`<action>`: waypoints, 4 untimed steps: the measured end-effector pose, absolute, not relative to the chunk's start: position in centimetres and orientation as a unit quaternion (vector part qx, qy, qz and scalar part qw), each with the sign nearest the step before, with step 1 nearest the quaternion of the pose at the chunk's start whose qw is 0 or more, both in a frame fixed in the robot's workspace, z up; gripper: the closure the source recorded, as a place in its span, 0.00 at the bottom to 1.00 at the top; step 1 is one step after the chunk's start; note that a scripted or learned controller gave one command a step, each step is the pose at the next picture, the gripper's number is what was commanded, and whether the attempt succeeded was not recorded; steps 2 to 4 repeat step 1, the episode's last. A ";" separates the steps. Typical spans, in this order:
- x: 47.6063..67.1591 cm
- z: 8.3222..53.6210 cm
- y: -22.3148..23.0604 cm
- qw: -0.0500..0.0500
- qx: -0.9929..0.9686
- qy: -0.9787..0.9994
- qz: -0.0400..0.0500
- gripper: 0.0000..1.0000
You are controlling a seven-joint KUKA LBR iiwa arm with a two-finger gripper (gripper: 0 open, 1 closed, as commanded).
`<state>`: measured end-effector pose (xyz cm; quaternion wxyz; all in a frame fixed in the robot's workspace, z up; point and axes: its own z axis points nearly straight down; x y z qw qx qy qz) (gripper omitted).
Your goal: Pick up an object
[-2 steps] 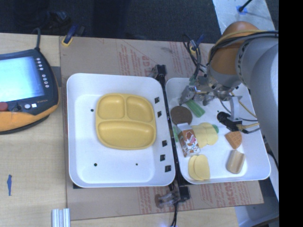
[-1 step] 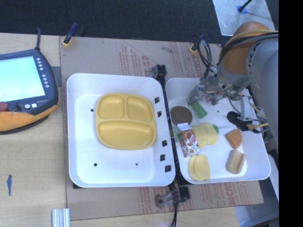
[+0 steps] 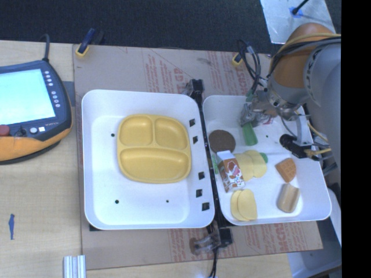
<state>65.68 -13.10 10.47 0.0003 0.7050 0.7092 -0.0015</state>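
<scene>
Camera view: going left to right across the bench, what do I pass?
Handheld touchscreen pendant → yellow divided plate in the left bin → brown round disc → orange wedge near the right bin edge.

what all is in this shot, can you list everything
bins: 2, white, side by side on the bench
divided plate: 1, yellow, in the left bin
brown disc: 1, right bin, near its left wall
green piece: 1, right bin, under the gripper
printed packet: 1, red and white, right bin
pale yellow pieces: several, right bin centre and front
orange-brown piece: 1, right bin
tan piece: 1, right bin, front right
handheld screen: 1, orange and grey, bench left
arm: 1, grey and orange, from right
gripper: 1, over right bin's back
</scene>
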 end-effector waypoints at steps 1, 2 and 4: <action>62.1 19.8 -4.1 0.000 0.703 0.711 0.002 1.00; 62.1 19.8 -4.1 0.000 0.703 0.711 0.002 1.00; 62.1 19.8 -4.1 0.000 0.703 0.711 0.002 1.00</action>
